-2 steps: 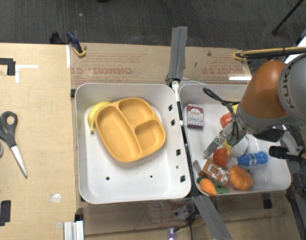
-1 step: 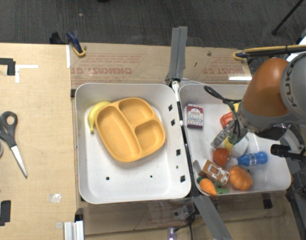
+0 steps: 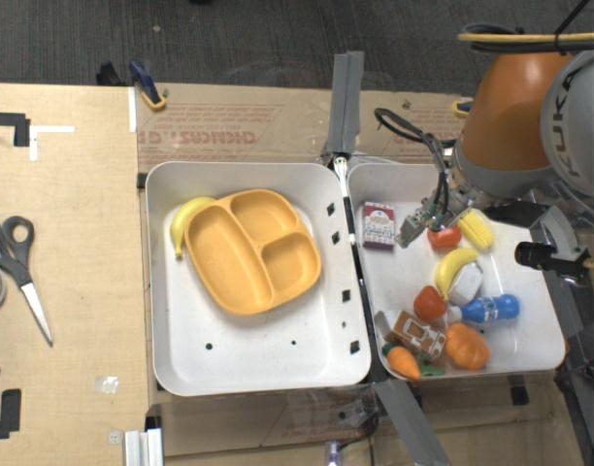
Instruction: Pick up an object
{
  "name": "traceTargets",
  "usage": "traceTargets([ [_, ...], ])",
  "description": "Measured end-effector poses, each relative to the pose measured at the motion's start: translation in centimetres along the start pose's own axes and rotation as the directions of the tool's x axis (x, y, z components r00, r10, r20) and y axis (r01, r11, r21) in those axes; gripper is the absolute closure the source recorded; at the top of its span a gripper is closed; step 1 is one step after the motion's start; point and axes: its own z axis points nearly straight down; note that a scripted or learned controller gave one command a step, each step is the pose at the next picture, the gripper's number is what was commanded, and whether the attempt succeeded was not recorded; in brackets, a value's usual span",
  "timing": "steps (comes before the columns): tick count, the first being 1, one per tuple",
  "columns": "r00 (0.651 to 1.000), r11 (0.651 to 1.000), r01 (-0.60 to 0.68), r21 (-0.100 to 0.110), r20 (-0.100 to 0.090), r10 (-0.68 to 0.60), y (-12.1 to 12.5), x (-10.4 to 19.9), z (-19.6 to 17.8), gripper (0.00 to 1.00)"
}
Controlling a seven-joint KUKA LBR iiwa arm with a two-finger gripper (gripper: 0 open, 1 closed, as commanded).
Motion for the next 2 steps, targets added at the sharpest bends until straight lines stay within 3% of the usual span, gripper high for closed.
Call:
traceTargets([
  [1, 0.998, 0.998, -0.061, 0.001, 0.0, 0.061, 3.4, -6.1, 1.8, 1.0],
  [2, 1.0, 1.0, 0.017, 0.0, 0.0, -0.017, -0.8, -8.5, 11.7, 1.0],
])
